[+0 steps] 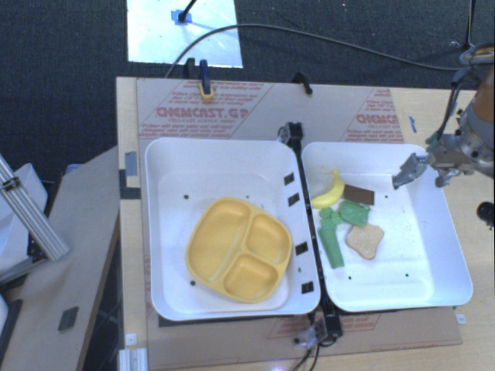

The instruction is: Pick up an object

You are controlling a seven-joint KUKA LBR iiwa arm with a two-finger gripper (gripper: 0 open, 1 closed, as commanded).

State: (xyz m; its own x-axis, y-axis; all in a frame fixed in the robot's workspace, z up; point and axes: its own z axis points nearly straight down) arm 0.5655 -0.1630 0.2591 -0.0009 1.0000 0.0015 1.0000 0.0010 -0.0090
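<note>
One tool hangs at the right side of the view, over the upper right part of the right bin, and nothing shows between its fingers; whether they stand open or closed cannot be told from this angle. The grey arm runs off the right edge behind it. To the tool's left, in the same bin near its left wall, lies a small cluster of toy food: a yellow banana, a dark brown block touching its right side, a green vegetable piece below them, and a tan slice of bread just beside the green piece. The left bin holds a yellow divided plate with three compartments, lying toward its lower middle. Both bins rest side by side on the table.
</note>
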